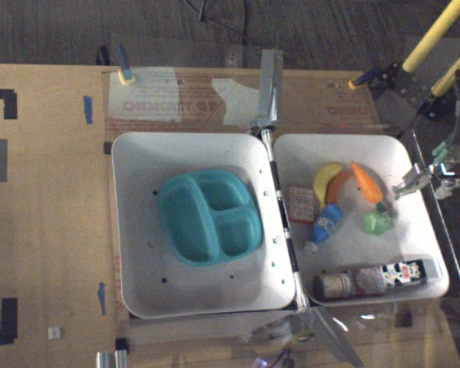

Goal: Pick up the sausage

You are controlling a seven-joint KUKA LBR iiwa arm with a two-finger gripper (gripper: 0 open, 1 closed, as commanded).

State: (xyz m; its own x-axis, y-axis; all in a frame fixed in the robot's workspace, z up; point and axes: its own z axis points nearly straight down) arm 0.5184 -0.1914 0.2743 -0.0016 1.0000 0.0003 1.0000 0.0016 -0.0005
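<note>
I am hovering my fingers (408,184) over the right rim of the right bin (414,240), reaching in from the right, and the view is too small and blurred for me to tell whether they are clenched or released; nothing is showing between them. The sausage (338,187) is lying in the far half of that bin, just left of where I am hanging. It is looking like a short, curved, orange-brown piece with a smooth skin, only partly showing. Its long axis is running from near-left to far-right, bowing in a gentle arc, with the lower end pointing toward the near-left and the upper end pointing toward the bin's far wall. It is pressing against the right side of a rounded yellow piece (325,178), and an orange carrot (366,182) is lying tight along its other side, slanting from far-left to near-right, with its tip near a small green toy (376,222). A blue bottle (325,224) is lying just near of the sausage, and a small printed packet (300,203) is sitting to its left. Along the near wall a jar (339,284) and a black-and-white box (404,272) are lying end to end. In the left bin (138,274) a teal divided plate (210,216) is resting on the floor of the bin, and the bench (42,228) is stretching out to the left.
</note>
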